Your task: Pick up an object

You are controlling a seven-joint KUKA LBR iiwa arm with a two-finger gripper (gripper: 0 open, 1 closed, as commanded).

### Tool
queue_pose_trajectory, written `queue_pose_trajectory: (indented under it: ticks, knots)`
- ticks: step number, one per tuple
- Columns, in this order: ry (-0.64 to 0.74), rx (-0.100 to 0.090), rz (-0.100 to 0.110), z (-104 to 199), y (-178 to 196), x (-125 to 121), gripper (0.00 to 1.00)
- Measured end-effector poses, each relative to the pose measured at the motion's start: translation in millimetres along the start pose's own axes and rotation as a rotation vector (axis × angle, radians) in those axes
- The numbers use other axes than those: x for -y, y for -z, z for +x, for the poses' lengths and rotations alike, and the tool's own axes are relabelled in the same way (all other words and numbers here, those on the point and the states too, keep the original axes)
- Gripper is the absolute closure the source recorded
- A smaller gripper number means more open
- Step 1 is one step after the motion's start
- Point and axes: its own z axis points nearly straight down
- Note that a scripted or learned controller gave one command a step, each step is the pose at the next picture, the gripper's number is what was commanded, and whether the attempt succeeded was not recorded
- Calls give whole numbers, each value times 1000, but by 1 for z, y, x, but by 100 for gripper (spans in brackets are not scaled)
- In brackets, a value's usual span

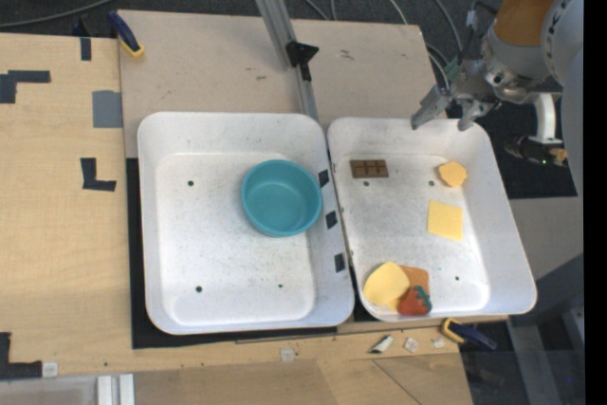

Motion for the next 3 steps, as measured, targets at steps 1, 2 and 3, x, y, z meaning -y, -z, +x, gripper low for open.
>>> queue_pose_trajectory:
  ticks: [1,2,3]
  knots:
    - [0,0,0,0,0,0,0]
    - [-1,-1,6,0,-63,7,0]
    - [-1,1,-1,0,-115,7,0]
